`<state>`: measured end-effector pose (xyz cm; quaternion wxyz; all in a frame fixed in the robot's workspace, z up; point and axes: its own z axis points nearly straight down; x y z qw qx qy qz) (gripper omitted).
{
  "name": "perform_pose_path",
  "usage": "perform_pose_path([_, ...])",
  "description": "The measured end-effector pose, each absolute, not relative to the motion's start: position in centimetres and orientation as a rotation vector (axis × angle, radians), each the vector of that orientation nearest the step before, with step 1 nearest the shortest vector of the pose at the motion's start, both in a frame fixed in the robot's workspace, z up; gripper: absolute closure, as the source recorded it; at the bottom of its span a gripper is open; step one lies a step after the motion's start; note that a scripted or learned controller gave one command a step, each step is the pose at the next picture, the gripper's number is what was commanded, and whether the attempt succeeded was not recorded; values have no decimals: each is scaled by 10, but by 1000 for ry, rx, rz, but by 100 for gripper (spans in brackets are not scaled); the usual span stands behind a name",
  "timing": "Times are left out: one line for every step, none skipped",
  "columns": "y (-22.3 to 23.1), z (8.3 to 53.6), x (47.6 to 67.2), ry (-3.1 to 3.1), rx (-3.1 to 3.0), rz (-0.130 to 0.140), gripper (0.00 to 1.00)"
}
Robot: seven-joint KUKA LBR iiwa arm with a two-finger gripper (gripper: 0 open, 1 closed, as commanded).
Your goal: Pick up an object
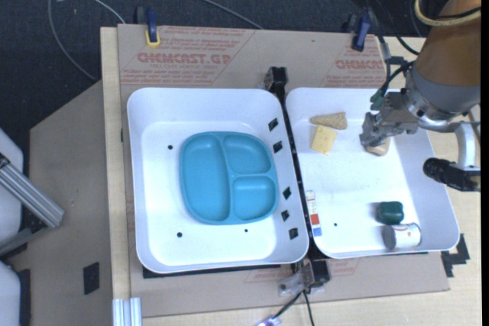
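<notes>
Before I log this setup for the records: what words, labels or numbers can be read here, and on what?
"CHEMCAST G.P": red print on the brown protective sheet above the left white bin.
"CHEMCAST": the same red print, partly readable, above the right white bin.
Smaller red lines beneath both: too blurred to read.
Small red-and-blue label strip at the right bin's left edge: too small to read.

1 fixed camera looks down aslant on both bins (145, 164).

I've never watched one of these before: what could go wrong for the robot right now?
The gripper is low over a small tan piece near the right bin's far side; it may slip off such a small thing. The yellow block and tan wedge lie close by and could get nudged.
</notes>
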<state>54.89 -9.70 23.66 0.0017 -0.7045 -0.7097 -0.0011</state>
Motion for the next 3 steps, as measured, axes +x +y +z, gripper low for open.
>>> perform_pose_path([-41,245,544,-2227,-2211,-3,100])
perform_pose_path([12,235,528,-2224,-2211,1,100])
perform_pose_path([67,222,525,-2224,-2211,2,100])
